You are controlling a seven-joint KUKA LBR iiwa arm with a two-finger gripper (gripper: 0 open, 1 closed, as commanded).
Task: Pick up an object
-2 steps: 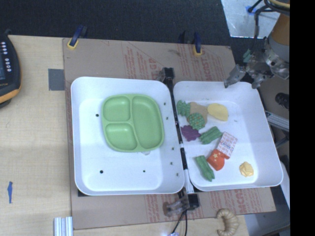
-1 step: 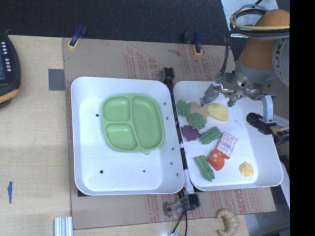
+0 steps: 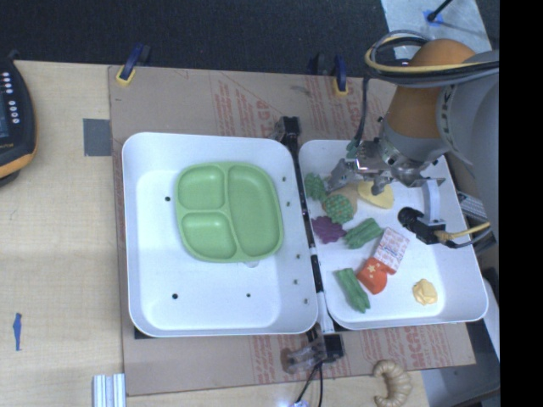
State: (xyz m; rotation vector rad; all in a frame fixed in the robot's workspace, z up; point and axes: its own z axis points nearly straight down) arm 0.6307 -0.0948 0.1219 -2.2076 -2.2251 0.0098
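Observation:
My gripper [image 3: 355,171] hangs low over the back of the right bin [image 3: 458,308], beneath the orange band of the arm [image 3: 420,100]. Just below it lie a pale yellow piece [image 3: 378,196], a bumpy green toy [image 3: 338,206] and a small green piece [image 3: 315,185]. Farther forward are purple grapes [image 3: 327,227], a green pickle [image 3: 363,232], a red-and-white packet [image 3: 391,248], a red toy [image 3: 373,277], a green pod [image 3: 352,288] and a yellow lump [image 3: 424,292]. Nothing is visibly held.
The left bin [image 3: 148,303] holds a green divided plate [image 3: 229,210]. A black fitting with a cable [image 3: 422,224] juts from the arm over the right bin. A yellow-black pendant [image 3: 13,117] sits at the bench's left edge, and a beige curled thing [image 3: 392,383] lies in front.

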